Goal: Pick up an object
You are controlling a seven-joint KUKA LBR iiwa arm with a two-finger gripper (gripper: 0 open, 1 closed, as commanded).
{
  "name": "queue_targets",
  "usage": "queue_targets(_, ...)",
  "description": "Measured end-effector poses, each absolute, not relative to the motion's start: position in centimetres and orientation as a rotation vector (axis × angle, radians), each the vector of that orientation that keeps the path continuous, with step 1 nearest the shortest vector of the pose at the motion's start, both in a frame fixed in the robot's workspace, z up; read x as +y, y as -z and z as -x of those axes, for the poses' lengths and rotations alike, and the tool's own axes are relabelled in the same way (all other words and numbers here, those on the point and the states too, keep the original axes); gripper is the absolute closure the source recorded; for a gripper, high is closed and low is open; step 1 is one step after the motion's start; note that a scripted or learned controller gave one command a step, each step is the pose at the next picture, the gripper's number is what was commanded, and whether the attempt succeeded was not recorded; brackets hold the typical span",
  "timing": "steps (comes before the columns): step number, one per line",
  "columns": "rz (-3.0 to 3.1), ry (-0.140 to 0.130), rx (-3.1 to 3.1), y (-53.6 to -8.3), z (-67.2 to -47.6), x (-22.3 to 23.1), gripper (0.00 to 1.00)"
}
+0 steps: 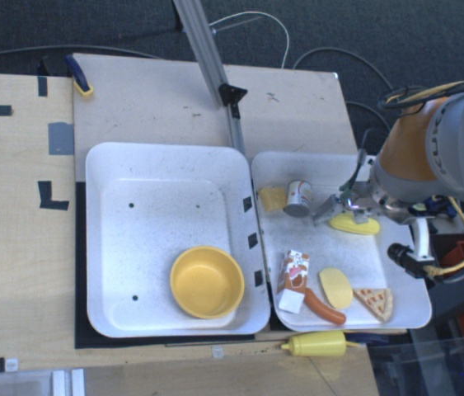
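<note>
Banana [355, 225] toy lies by the right bin's [340, 162] right edge, just under my gripper [336, 207]; can't tell my grip state; can [298, 197] near the far edge.

This is a robotics lab bench, not a home or kitchen. A grey industrial arm with an orange band [417, 151] reaches over two shallow white plastic bins [100, 246] on a pale wooden benchtop [17, 246] marked with dark tape pieces [50, 195]. Loose cables [256, 23] trail across dark carpet [363, 15], a slanted grey metal pole [203, 44] rises overhead, and the food items are plastic toys [335, 288].
</note>
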State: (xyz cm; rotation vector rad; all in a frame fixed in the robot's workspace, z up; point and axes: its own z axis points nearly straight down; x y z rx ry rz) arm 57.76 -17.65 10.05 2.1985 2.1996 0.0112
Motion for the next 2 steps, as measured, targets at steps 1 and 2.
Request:
queue_targets(1,-2.197,-0.014,2.201,-11.2,-57.8,-17.6,1.0)
queue_targets(2,-2.219,-0.001,2.221,-15.7,-58.2,-18.2,1.0)
